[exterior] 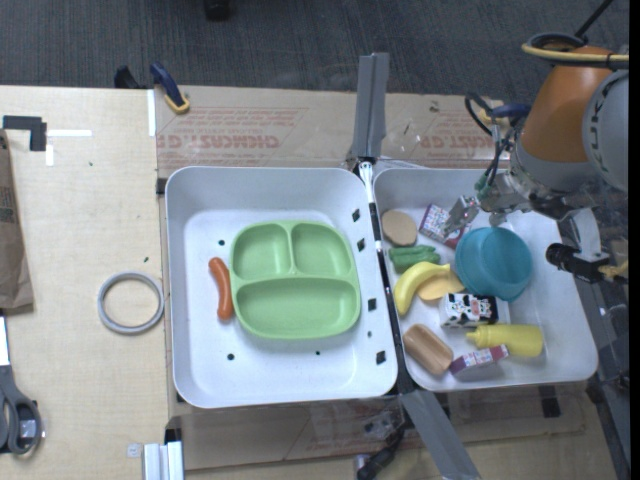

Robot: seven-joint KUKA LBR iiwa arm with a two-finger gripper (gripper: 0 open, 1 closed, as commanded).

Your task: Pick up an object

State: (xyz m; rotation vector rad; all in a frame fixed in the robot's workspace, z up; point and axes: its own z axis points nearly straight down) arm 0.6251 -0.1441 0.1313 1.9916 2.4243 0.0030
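Observation:
The right bin (570,363) holds a blue bowl (493,261), a yellow banana (418,282), a green pod (410,258), a round tan cookie (400,228), a small purple-and-white packet (436,222), a black-and-white box (470,309), a yellow bottle (505,340) and a tan bun (428,349). My gripper (465,212) hangs low over the bin's back part, between the packet and the bowl's far rim. Nothing shows in its grasp. The orange-banded wrist (560,118) rises behind it.
The left bin (190,348) carries a green divided plate (295,278) with an orange sausage (222,288) beside it. On the bench at left lie a tape ring (131,301), scissors (15,423) and a blue clamp (172,88). A grey post (370,108) stands behind the bins.

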